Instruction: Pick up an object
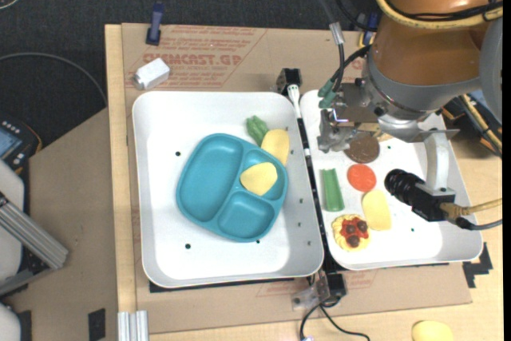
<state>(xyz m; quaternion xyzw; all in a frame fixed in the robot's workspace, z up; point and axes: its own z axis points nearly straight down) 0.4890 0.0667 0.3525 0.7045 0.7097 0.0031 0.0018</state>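
fingers (pixel 326 141) low in right bin (pixel 455 247), just left of brown disc (pixel 365 148). Disc is beside them, not between. Apart or together: can't tell.

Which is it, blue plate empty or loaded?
Loaded: the blue plate holds one yellow piece in its upper right compartment; its other compartments look bare.

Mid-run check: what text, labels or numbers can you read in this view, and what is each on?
"MCAST. G": large red print on the cardboard sheet behind the left bin. The letters before it are unclear.
Smaller red line just above it: too blurred to read.
Blue divided plate and both bins: no readable marking.
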